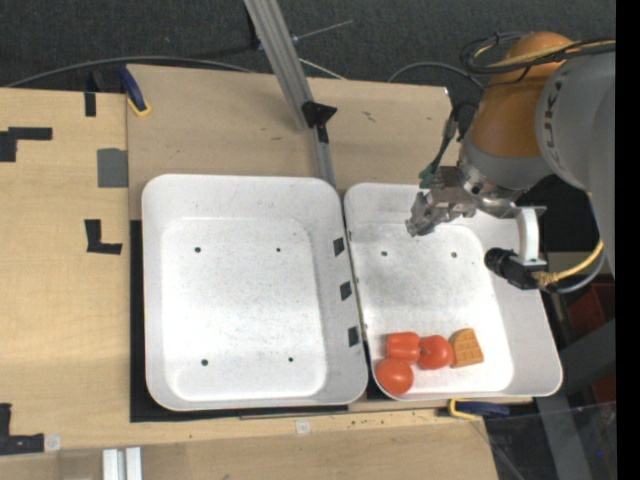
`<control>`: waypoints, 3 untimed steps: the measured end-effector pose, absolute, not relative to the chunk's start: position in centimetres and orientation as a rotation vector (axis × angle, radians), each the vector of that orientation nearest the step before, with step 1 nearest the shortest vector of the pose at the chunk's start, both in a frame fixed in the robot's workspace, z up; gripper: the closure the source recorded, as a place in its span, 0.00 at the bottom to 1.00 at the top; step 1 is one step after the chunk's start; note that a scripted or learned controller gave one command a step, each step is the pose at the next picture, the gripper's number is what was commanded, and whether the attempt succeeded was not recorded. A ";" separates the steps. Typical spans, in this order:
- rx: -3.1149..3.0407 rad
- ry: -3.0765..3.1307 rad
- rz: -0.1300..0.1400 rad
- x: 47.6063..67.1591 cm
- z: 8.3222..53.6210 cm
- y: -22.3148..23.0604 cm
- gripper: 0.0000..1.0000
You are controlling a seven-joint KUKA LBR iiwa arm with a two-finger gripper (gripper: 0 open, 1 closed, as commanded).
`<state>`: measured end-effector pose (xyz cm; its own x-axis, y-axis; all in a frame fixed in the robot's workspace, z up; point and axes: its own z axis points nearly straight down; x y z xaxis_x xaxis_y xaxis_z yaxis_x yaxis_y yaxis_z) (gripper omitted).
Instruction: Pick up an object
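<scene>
A: What is found nearest the lower edge of the frame?

B: Three red pieces [412, 356] and an orange waffle-like block [465, 347] are clustered at the lower rim of the right bin [520, 368], presumably as candidates for picking.

A: And farther up?

B: The gripper [424, 214] is held over the bin's upper part, well apart from them. Whether anything is pinched cannot be told. The left bin [160, 268] is seen alongside.
</scene>
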<state>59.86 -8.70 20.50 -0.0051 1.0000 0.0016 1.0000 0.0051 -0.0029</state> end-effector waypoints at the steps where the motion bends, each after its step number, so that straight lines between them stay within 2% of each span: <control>1: -2.211 -2.226 0.001 57.9 20.4 -2.7 1.00; 2: -2.211 -2.226 0.002 56.6 19.8 2.5 1.00; 3: -2.210 -2.228 0.000 54.5 21.4 8.2 1.00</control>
